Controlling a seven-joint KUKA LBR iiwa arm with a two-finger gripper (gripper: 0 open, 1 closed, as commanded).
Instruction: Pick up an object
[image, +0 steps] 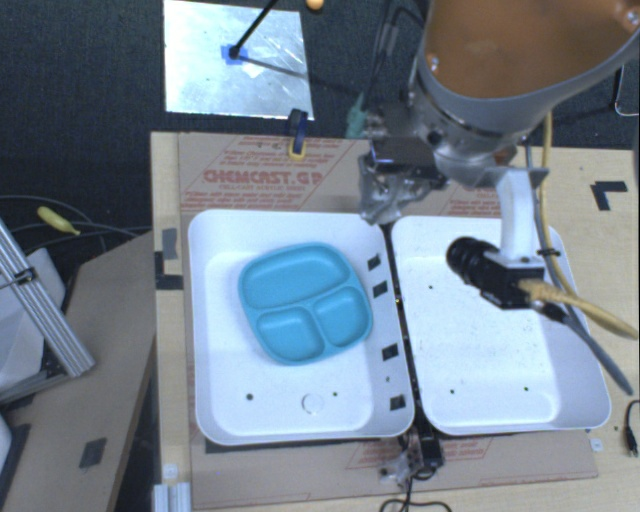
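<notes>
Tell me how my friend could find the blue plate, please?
Look at the two white bins side by side and pick the left bin. The blue plate lies in its middle. It is the bin's one coloured thing, split into three compartments.

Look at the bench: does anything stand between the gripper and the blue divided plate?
Nothing visible does. The gripper hangs at the far end of the seam between the two bins, and the blue divided plate lies alone in the left bin, with bare white floor between them.
</notes>
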